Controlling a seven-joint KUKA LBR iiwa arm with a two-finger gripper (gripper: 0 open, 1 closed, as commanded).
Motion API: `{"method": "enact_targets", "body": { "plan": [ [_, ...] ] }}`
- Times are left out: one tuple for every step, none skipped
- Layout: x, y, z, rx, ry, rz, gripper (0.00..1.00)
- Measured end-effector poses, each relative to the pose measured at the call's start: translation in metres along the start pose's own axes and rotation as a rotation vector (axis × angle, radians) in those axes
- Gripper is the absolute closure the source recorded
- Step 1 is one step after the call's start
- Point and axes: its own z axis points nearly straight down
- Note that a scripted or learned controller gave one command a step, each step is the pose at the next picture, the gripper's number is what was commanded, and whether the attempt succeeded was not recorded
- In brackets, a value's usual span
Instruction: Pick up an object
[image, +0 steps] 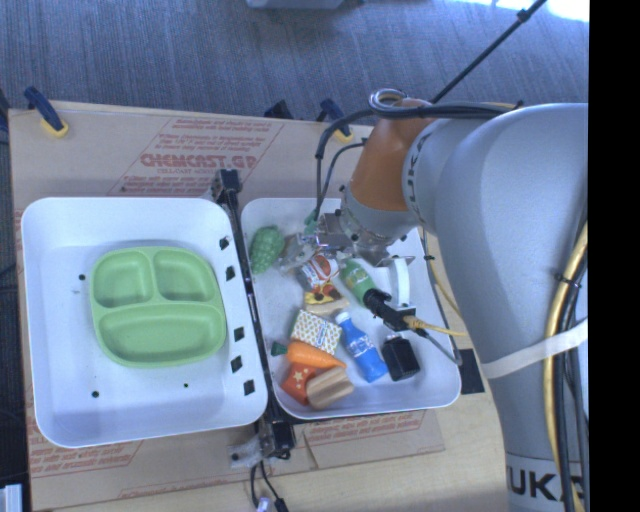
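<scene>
Gripper (322, 243) on the grey, orange-banded arm (480, 190) hangs low over cluttered toys in the right white bin (440, 385), apparently seeking one to grab.

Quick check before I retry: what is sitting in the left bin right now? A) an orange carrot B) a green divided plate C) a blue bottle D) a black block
B: the green divided plate lies flat in the left bin, while the blue bottle, the carrot and the black block all lie in the right bin.
</scene>
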Motion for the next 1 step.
{"method": "enact_targets", "body": {
  "plan": [
    [0.0202,-0.0726,-0.1191,-0.003,0.000,0.007,1.00]
  ]
}}
